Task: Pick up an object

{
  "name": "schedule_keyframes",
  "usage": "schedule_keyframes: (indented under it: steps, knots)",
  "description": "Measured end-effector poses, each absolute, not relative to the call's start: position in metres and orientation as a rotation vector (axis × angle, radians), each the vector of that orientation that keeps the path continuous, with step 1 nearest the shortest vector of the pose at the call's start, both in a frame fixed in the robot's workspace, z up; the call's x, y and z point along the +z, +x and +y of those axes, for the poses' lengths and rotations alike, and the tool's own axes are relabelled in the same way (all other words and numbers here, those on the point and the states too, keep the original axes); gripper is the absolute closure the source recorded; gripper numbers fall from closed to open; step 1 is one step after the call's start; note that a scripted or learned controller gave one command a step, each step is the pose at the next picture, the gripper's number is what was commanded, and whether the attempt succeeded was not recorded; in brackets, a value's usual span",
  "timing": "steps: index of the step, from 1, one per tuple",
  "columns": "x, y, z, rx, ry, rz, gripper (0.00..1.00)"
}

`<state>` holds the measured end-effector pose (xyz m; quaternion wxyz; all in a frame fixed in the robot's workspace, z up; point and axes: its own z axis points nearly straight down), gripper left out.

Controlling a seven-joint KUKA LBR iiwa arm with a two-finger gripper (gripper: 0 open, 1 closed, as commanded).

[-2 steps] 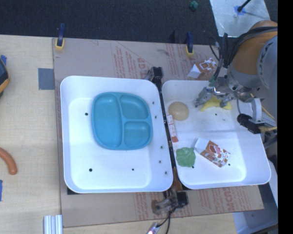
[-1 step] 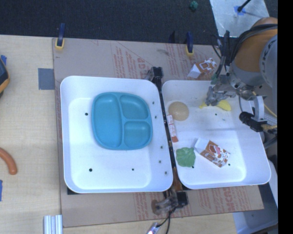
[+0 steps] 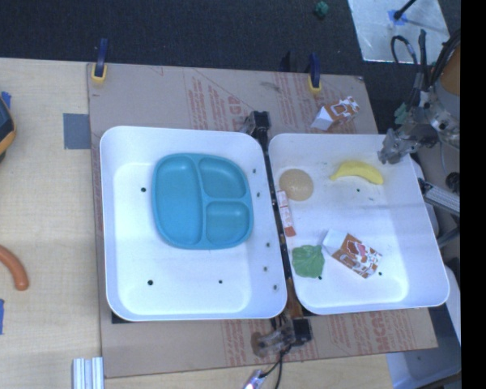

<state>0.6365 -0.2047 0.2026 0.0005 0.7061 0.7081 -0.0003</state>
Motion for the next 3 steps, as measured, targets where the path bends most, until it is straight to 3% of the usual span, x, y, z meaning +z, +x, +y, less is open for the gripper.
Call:
schedule_keyframes:
  steps: [1,2,3]
  knots:
    - [0.202,0.636,-0.204,-0.002,2.218,2.226,0.0]
    - [0.093,0.655,-0.211,-0.007,2.218,2.232,0.0]
    - [0.24,0.657,-0.19,0.002,2.214,2.226,0.0]
